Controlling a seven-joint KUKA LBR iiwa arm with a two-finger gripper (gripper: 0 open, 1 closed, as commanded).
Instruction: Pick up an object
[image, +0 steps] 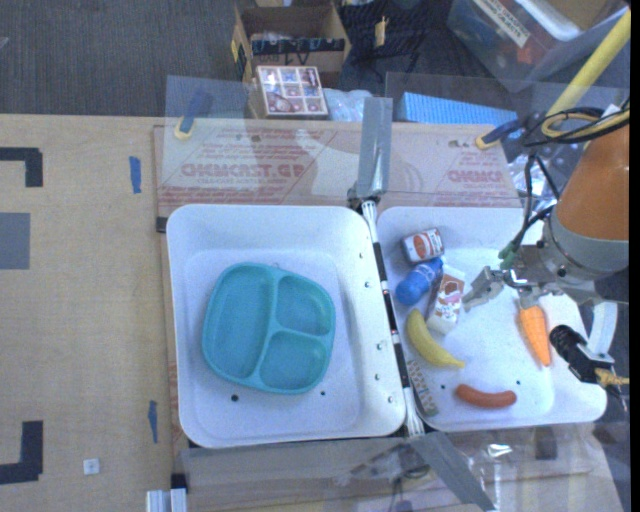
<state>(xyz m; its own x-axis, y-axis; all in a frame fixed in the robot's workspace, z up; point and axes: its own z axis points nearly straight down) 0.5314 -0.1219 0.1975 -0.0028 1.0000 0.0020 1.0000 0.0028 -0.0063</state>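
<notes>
Overhead, hand (497, 283) hovers in right bin (585, 400), fingers spread, pinching nothing. Nearest: small bottle (446, 301) just left of hand, long axis upright in view; carrot (535, 334) below-right.

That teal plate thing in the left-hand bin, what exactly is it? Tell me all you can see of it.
The teal tray is a divided plate, plastic by its look, with rounded corners and three compartments: one large on the left, two smaller on the right. It lies flat, slightly turned, on the floor of the left bin, about centred. Its compartments hold nothing, and nothing but the bin touches it.
</notes>
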